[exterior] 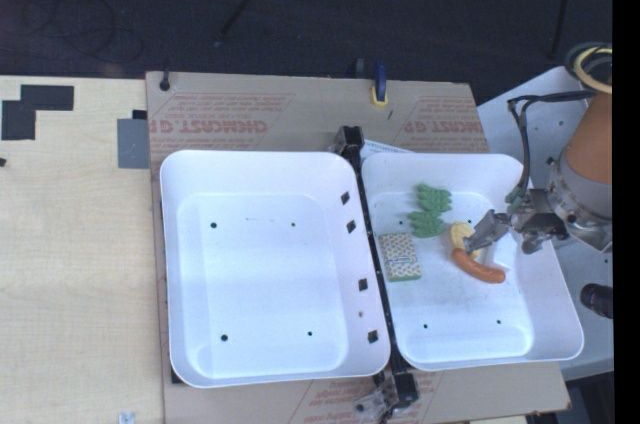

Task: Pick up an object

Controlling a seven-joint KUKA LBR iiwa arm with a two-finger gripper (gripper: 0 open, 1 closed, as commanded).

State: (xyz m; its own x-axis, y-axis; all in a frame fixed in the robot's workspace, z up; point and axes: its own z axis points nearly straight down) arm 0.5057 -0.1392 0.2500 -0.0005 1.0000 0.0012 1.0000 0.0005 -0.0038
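On the bench, the two white bins sit side by side on a sheet of printed cardboard: the left bin, smooth moulded plastic with rounded corners and a few dark dots on its floor, and the right bin, its twin. My grey arm comes in from the right over the right bin's rim, and my claw hangs low inside that bin. I cannot tell how wide my claw is spread, nor whether it has hold of anything. Just below its tip lies the orange sausage, a smooth rounded rod whose long axis runs from upper left to lower right. A small yellow piece sits right beside the tip, to its left. Further left are a frilly green leafy piece and a flat speckled rectangular block, near the bin's left wall.
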